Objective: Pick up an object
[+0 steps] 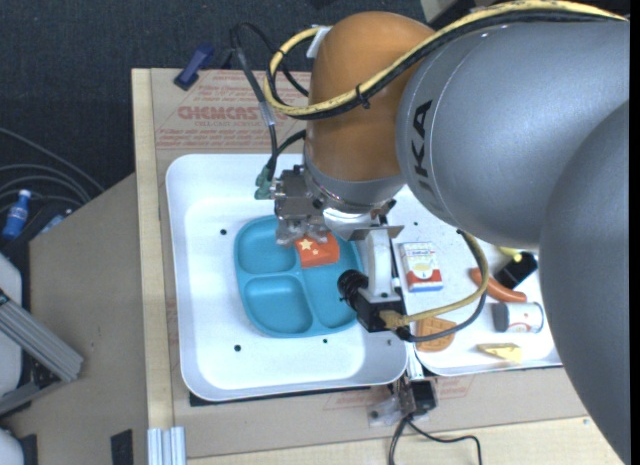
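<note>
A blue divided tray (285, 288) lies in the left white bin (205, 253). A small red-orange block with a yellow mark (318, 251) sits at the tray's upper right part, directly under my gripper (300, 228). The gripper hangs low over the tray, its tip right at the block's left edge. The big orange-banded wrist (365, 103) hides what is behind it, and I cannot make out whether the block is gripped.
The right bin (470, 358) holds a white card box with a red and yellow print (422, 266), a brown round piece (437, 329), an orange item (500, 293), a black item (516, 271), a white cylinder (525, 318) and a yellow scrap (500, 350). Cables (440, 303) loop by the gripper.
</note>
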Controlling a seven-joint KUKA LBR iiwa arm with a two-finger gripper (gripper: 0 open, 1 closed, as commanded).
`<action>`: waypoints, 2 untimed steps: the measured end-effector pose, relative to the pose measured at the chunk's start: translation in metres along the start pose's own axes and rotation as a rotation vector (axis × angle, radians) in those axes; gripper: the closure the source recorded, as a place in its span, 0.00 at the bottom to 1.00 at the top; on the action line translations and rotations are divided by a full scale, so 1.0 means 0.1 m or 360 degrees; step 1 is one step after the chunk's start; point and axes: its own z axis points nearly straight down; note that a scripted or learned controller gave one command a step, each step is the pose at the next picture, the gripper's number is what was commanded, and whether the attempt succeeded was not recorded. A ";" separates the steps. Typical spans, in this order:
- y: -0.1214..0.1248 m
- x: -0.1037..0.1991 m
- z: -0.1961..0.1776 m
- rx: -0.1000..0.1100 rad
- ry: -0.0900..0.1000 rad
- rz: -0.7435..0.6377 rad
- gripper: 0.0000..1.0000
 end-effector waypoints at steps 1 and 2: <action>-0.01 0.38 -0.02 0.0000 0.0000 0.0000 1.00; -0.35 0.04 1.52 0.0003 -0.0001 0.0004 1.00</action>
